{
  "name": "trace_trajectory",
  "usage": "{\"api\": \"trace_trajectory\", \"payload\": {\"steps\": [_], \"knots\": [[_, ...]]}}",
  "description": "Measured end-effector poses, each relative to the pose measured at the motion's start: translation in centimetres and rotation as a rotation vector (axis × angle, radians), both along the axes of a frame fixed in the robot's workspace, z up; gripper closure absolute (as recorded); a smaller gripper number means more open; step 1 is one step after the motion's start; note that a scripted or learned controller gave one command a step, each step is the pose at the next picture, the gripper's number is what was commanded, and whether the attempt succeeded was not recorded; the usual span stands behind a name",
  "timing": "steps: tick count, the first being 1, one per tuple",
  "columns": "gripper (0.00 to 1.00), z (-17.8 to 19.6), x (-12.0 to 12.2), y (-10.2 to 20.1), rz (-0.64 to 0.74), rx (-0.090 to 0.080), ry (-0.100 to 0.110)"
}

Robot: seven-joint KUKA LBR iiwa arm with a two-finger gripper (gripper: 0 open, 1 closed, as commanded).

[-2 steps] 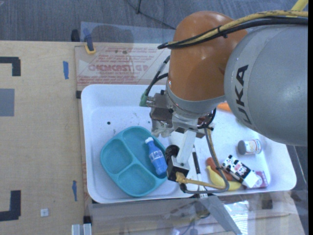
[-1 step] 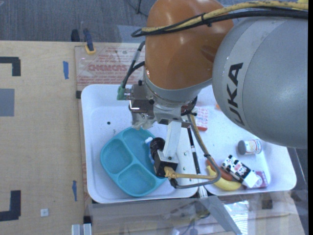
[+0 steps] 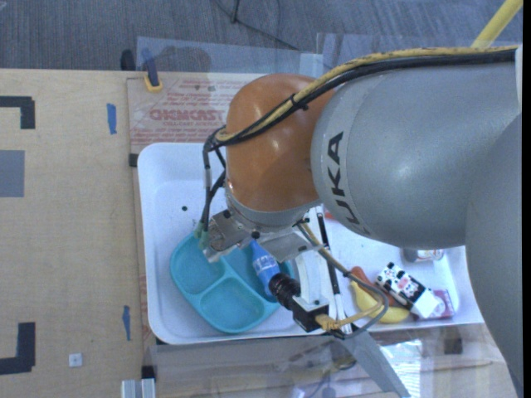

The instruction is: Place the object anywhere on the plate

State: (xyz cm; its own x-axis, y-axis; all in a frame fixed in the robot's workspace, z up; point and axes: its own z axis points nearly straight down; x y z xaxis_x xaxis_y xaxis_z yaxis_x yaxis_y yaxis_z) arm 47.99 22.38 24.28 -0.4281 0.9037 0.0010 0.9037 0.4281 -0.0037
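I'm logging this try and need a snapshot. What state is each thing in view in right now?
Blue plate: lying flat in the white bin, its compartments showing nothing in them.
Claw: low over the plate's upper edge, hidden under the wrist.
Banana: lying in the bin to the right of the plate.
Black-and-white toy: resting beside the banana, off the plate.
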Motion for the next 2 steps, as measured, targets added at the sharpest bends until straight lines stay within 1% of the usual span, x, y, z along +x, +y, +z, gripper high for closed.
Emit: {"api": "trace_trajectory", "payload": {"steps": [1,2], "knots": [[1.00,15.3,0.1,-1.7,-0.014,-0.001,-0.004],[1.00,5.3,0.3,-1.1,0.264,0.001,-0.001]]}}
